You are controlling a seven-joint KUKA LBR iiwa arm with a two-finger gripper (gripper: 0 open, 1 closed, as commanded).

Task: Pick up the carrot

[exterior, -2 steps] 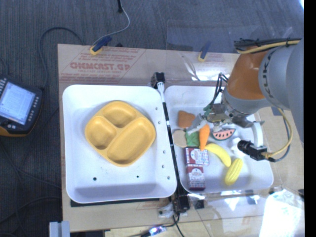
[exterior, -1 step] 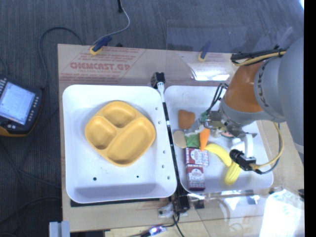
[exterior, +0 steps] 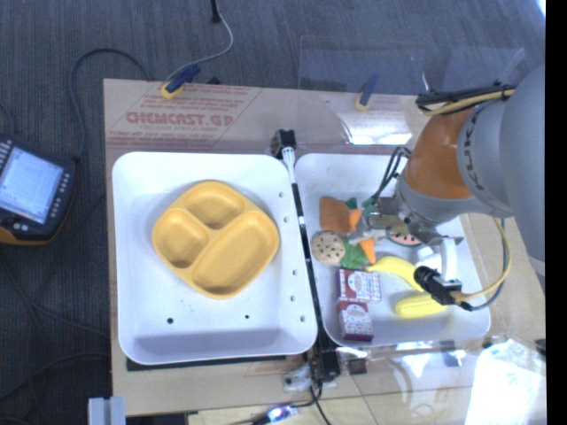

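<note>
On the surface (exterior: 124,113), two bins. In the left bin (exterior: 142,326), a plate (exterior: 215,237). Over the right bin (exterior: 461,330), the arm (exterior: 461,158). Pincer (exterior: 383,218) low among food; cannot tell its state. Just nearer, carrot (exterior: 367,248), lying slantwise, greens pointing near-left.

The right bin (exterior: 312,237) is crowded: a cookie (exterior: 327,247), a red carton (exterior: 357,301), a banana (exterior: 400,272) and a corn cob (exterior: 419,305) press close around the carrot (exterior: 368,248), and the arm (exterior: 461,162) overhangs it. The left bin (exterior: 142,326) offers open floor around the yellow plate (exterior: 215,237).
</note>
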